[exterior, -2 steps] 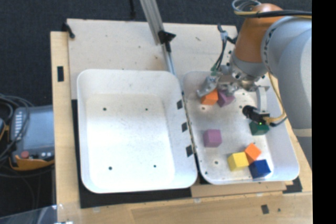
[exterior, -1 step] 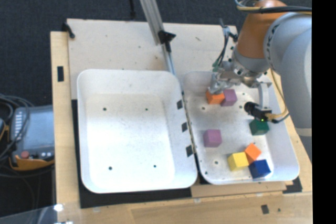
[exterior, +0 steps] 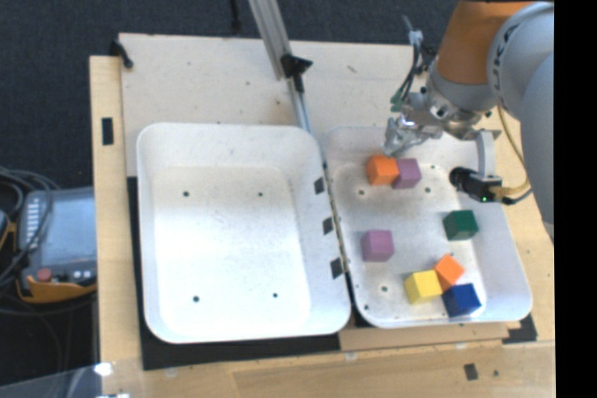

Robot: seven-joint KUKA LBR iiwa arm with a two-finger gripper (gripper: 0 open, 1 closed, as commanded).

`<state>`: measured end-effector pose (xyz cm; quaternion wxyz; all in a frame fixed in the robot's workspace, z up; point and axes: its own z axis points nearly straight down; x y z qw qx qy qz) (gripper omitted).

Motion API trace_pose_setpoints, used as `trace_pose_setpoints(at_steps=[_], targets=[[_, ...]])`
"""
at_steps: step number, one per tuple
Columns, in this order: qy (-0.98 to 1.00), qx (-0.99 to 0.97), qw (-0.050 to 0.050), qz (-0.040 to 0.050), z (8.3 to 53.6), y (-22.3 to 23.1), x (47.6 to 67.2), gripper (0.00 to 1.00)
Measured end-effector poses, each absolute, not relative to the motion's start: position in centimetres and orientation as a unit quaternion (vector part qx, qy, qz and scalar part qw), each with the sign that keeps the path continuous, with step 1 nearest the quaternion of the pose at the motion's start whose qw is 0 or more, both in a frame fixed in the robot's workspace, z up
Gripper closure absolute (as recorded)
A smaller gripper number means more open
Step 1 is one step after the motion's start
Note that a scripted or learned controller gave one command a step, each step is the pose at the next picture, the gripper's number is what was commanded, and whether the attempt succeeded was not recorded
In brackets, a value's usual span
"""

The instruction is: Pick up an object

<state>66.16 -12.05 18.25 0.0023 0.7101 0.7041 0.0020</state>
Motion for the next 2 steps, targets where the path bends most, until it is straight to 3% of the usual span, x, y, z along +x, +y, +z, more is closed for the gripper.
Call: trace_pose_setpoints(at_steps=[1, 2], targets=[[0.705, 0.709, 0.003, 0.0025, 24.64, -12.22, 65.74, 1.00], [0.706, 0.708, 0.001, 0.0010, 25.29, -12.27, 65.81, 1.00]])
